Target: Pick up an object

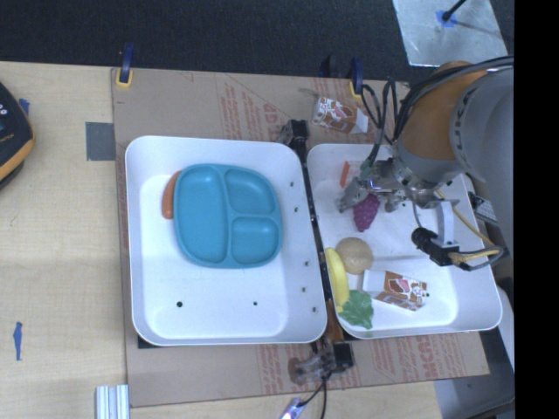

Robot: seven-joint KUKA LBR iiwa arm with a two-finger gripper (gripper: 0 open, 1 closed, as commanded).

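Bench seen from above, with two shallow white bins side by side on brown cardboard. At far left, part of a black and yellow device [12, 142] lies on the wooden surface, and a grey tape patch [100, 140] sits beside the cardboard edge. Left bin [218, 321]: a blue divided plate [229, 216] lies flat in its upper half, with an orange hot-dog-like item [168, 196] touching the plate's left rim. Right bin [476, 308]: along its left wall lie a yellow banana [336, 275] and, below it, a green leafy piece [357, 311]; a round tan object [354, 254] rests just right of the banana. A small printed packet [402, 290] lies near the bin's lower middle. A thin orange stick [344, 174] stands near the bin's upper left. A second printed packet [336, 114] lies outside, above the right bin. Gripper [367, 195]: positioned over the upper left of the right bin, directly at a purple object [365, 211], which sits at the fingertips; whether the fingers are parted or closed on it cannot be told. Grey arm with orange band [437, 120] enters from the right.
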